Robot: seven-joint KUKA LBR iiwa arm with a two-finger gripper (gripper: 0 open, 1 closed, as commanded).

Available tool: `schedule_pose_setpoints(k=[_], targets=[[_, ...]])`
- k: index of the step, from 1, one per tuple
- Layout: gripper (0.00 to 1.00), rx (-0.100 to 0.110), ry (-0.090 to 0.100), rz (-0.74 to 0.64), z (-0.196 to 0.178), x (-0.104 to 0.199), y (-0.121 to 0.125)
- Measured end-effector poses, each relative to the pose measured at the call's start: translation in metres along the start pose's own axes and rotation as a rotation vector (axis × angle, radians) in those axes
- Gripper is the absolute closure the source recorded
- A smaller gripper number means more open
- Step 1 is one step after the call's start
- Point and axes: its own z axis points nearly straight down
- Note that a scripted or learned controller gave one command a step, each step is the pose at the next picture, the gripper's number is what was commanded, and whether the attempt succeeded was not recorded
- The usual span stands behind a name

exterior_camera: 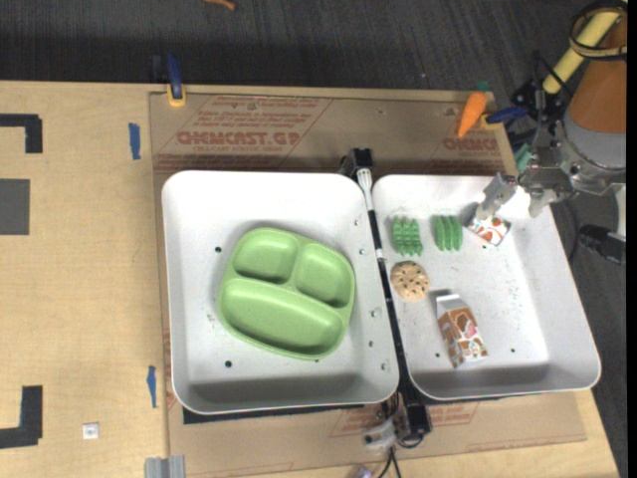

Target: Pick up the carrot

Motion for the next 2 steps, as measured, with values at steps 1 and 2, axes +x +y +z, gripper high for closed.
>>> schedule_pose_setpoints(k=[1, 2], targets=[[0.0, -0.002, -0.001, -0.138, 0.065, -0.049, 0.047], [1.0, -0.006, -0.005, -0.14, 0.054, -0.048, 0.048]])
